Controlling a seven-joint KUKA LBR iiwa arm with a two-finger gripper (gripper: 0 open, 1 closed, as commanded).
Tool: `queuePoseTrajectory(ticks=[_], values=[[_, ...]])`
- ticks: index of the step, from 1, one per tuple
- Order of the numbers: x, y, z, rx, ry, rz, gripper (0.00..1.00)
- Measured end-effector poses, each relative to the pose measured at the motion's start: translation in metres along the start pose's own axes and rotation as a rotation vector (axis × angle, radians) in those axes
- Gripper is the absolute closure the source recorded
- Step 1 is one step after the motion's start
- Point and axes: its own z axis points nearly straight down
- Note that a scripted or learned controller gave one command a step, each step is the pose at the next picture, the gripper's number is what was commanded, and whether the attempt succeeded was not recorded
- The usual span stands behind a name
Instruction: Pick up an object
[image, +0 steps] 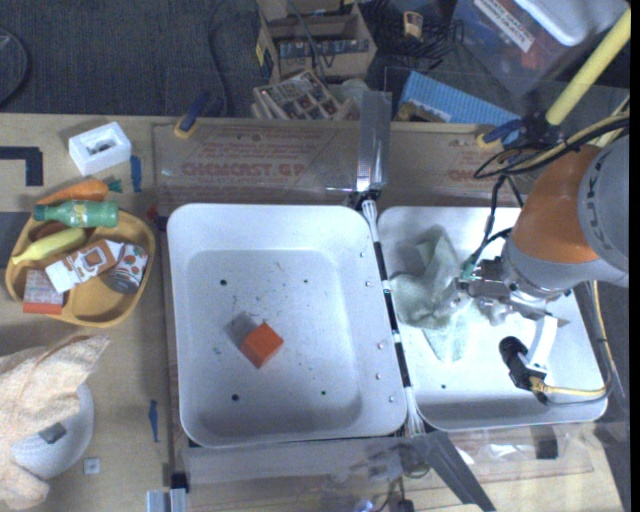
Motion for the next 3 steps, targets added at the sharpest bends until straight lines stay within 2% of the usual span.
queuePoseTrajectory(ticks=[1,2,3], values=[[-0.019,0.017,0.016,-0.013,0.002,0.024,0.00],[0.023,-0.015,0.003,0.003,0.001,-0.009,0.00],[-0.039,0.003,-0.041,-0.001,-0.001,0.036,0.00]])
